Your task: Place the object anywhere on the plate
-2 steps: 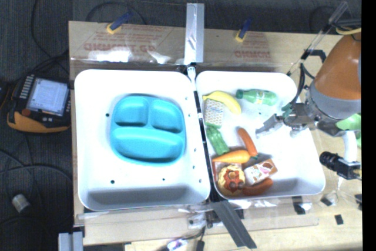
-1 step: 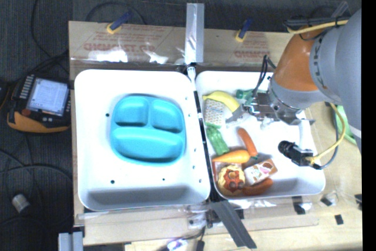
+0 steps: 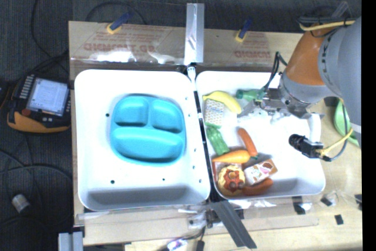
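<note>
The toy food heap [image 3: 242, 170] fills the right bin's near corner, so the jaws [image 3: 267, 104], whose spacing I cannot tell, should single out one piece for the blue plate [image 3: 147, 129].

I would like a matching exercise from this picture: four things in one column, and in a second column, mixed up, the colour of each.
Things:
1. plate
2. banana
3. carrot
4. cucumber

Colours:
A. green
B. orange
C. light blue
D. yellow

Pairs: 1-C, 2-D, 3-B, 4-A
</note>
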